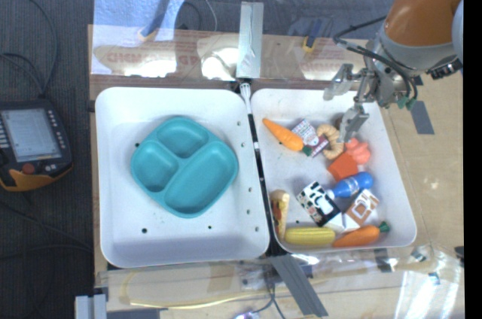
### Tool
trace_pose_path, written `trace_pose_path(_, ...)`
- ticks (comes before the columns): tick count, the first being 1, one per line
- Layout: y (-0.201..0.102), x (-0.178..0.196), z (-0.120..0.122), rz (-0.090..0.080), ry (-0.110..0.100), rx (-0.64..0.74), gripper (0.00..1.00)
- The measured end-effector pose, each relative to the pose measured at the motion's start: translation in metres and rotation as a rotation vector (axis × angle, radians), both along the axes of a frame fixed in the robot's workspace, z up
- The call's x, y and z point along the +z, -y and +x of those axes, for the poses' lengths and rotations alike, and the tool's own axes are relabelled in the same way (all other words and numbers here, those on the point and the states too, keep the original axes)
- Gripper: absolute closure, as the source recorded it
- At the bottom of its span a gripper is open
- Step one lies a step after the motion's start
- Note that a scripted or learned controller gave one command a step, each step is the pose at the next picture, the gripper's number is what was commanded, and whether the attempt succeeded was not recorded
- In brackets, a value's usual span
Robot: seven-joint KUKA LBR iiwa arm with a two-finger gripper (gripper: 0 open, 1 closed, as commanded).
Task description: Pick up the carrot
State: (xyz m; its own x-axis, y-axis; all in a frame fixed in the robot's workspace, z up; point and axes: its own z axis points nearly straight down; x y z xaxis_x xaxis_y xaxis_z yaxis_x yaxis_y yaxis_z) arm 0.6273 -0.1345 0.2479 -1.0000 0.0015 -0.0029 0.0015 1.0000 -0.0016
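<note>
Pincer (352, 123) low over right white bin (399, 182), nothing visibly gripped; open or closed, impossible to tell. Just beside and below: tan ring-shaped toy (330, 138), orange blocky toy (352, 158). Further left, orange plastic carrot with green tip (283, 135), near the bin's left wall. Second carrot-like orange piece (357, 237) at front edge, beside yellow toy banana (309, 236). Risk: crowding, wrong orange thing grabbed. No legible writing anywhere.

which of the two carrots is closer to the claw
The carrot at the right bin's upper left, beside the divider, is closer to the claw. The other carrot lies along the bin's front edge, next to the banana.
</note>
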Motion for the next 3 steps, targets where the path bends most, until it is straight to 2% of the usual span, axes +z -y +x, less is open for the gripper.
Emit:
trace_pose_path(1, -0.034, -0.133, 0.017, 0.004, -0.012, 0.112, 0.0)
trace_pose_path(2, -0.038, -0.157, -0.004, 0.001, 0.011, 0.03, 0.0)
trace_pose_path(3, -0.03, -0.157, -0.028, 0.004, 0.014, -0.326, 0.0)
